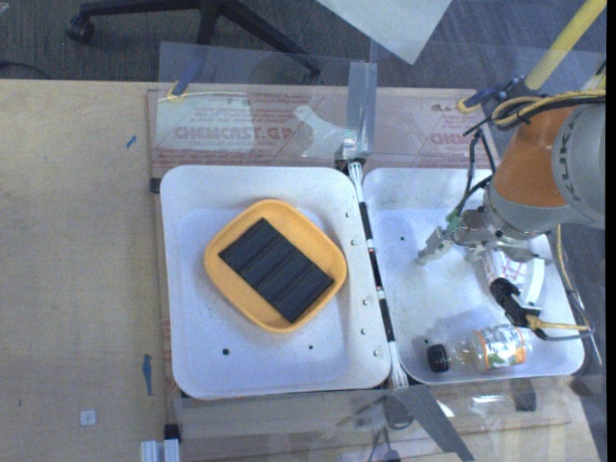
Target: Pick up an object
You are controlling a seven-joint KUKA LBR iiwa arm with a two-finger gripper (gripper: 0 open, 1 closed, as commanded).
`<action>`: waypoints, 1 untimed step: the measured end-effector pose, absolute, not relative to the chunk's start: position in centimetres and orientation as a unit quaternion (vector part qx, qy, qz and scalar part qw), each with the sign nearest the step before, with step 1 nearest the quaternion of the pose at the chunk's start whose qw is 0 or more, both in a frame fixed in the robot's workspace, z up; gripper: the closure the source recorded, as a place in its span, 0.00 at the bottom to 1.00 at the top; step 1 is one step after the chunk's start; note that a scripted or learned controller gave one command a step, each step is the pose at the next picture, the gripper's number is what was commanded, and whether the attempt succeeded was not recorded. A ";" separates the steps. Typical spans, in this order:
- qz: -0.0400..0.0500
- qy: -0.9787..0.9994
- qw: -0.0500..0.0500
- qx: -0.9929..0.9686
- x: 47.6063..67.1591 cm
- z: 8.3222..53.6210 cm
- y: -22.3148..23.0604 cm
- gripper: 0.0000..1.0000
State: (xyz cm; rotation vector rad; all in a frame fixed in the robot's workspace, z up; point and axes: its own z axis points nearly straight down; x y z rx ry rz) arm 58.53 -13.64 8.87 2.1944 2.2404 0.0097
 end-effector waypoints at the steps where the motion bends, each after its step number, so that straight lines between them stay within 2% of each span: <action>1: 0.009 0.732 -0.007 0.681 58.0 11.1 -17.2 0.00</action>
